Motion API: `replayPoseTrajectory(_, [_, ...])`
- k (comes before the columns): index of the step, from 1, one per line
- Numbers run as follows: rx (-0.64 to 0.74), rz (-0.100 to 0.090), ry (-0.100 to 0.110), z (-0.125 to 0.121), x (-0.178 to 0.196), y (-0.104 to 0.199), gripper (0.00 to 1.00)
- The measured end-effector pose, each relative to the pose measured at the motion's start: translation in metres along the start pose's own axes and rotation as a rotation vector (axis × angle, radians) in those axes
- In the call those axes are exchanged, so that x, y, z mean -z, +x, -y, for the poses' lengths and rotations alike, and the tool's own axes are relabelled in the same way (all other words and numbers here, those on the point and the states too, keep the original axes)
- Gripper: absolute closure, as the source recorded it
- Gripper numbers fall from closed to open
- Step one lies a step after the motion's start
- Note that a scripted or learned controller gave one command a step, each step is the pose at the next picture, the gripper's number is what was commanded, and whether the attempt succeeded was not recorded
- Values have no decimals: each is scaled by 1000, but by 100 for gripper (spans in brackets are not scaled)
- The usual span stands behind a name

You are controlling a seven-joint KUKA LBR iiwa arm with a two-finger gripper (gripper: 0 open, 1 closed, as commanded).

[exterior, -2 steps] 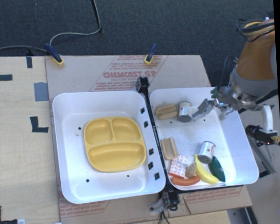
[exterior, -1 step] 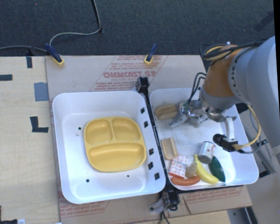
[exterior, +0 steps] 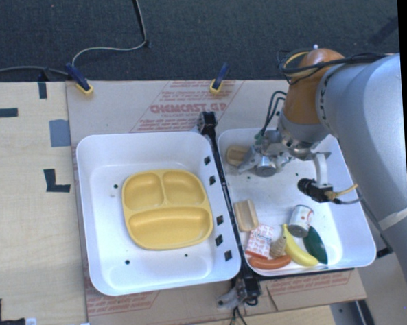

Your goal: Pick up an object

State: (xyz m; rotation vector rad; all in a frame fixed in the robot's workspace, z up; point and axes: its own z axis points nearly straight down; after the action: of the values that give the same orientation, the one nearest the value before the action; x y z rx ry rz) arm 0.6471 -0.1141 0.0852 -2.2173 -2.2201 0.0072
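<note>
The grey arm's two-finger gripper [exterior: 258, 163] hangs low over the far end of the right-hand shallow white bin [exterior: 352, 252], just beside a small tan block [exterior: 237, 154]. A yellow plastic banana [exterior: 298, 250] lies at the near end; a yellow divided plate [exterior: 168, 208] sits in the left-hand white bin [exterior: 97, 220].

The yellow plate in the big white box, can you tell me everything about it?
The yellow plate looks like smooth plastic, a rounded square with a raised rim. Ridges split it into three compartments: two small ones at the far side and one wide one at the near side. Nothing lies in them. It sits flat, right side up, near the middle of the left bin, touching only the bin's floor, apart from its walls.
</note>
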Motion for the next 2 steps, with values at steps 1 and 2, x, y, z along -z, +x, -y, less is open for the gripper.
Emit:
replayPoseTrajectory(1, [-2,7,18,-16,-1,11,0])
replayPoseTrajectory(2, [-3,7,11,-18,9,12,100])
